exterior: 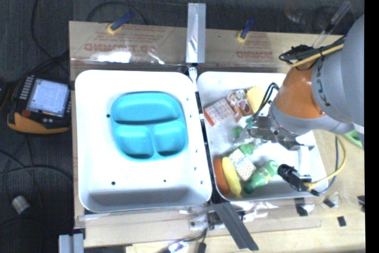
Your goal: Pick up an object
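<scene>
Reaching into the right bin (317, 154), the arm has its pincer (256, 130) low among the clutter, but no object is visibly held, so the pick looks not yet done; whether the pincer is spread or closed I cannot tell. Candidate objects lie close by: a red-and-white packet (218, 111) toward the bin's far left corner, a yellow piece (256, 95) beside it, and, along the near edge, an orange fruit (220, 172), a banana (232, 182) and a green bottle (260, 176). The left bin (95, 186) carries a blue divided tray (148, 124). The wrist's orange band (299, 95) sits over the right bin's far right part, the arm bent down and leftward.
</scene>
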### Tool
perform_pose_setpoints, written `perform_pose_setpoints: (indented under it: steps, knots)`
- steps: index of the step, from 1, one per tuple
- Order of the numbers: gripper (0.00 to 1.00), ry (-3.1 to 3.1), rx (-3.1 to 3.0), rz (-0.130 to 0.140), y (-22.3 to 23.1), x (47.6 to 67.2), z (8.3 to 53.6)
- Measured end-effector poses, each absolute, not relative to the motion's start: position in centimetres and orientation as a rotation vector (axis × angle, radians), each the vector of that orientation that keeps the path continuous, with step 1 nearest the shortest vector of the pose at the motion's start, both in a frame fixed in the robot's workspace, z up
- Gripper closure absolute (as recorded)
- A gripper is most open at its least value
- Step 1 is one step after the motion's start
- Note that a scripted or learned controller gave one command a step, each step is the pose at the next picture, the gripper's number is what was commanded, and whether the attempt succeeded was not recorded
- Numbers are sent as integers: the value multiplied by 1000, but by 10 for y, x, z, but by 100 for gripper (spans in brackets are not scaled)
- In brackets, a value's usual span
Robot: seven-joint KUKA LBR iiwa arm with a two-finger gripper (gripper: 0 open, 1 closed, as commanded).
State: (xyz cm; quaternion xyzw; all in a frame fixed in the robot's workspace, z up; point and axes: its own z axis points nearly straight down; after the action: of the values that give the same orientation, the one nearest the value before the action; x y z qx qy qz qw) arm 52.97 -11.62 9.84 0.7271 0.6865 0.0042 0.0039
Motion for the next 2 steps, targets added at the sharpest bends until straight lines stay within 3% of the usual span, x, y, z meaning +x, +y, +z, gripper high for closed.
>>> perform_pose_setpoints:
  steps: [1, 2]
  knots:
    - [0, 2151, 2279, 13, -116, 530, 98]
    - [100, 2156, 2282, 11, -115, 529, 106]
